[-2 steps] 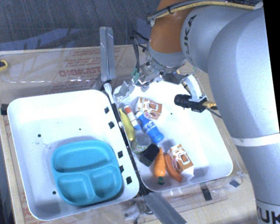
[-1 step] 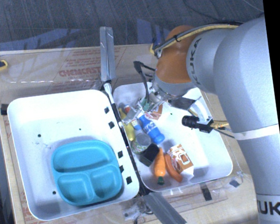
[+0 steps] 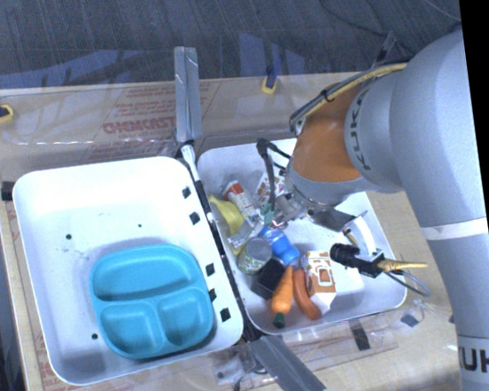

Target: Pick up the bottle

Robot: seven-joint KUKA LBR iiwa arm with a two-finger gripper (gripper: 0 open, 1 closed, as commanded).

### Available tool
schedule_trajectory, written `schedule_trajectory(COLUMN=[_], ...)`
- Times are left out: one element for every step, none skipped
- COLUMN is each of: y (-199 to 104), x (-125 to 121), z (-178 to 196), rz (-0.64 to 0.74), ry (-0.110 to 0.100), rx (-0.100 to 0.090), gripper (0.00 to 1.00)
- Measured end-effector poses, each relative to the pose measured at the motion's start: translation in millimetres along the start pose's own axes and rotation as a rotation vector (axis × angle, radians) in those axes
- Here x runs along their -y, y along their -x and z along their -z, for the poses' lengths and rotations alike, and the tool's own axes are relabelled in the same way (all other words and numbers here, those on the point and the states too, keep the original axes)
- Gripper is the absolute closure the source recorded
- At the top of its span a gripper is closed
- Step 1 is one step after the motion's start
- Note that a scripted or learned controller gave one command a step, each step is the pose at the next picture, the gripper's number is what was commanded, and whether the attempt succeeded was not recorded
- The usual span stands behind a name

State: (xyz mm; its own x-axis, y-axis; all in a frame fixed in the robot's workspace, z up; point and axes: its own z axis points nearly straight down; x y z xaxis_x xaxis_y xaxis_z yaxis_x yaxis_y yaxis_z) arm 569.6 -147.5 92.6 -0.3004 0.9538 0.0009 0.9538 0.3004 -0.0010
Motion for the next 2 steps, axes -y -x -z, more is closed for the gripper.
schedule_trajectory(y=[0.7, -39.6], x=[0.3, 46.4], z=[9.6, 138.5], rz=[0.003, -0.287], ry=[-0.001, -0.001], rx=[0.001, 0.001], gripper=[1.0, 1.0])
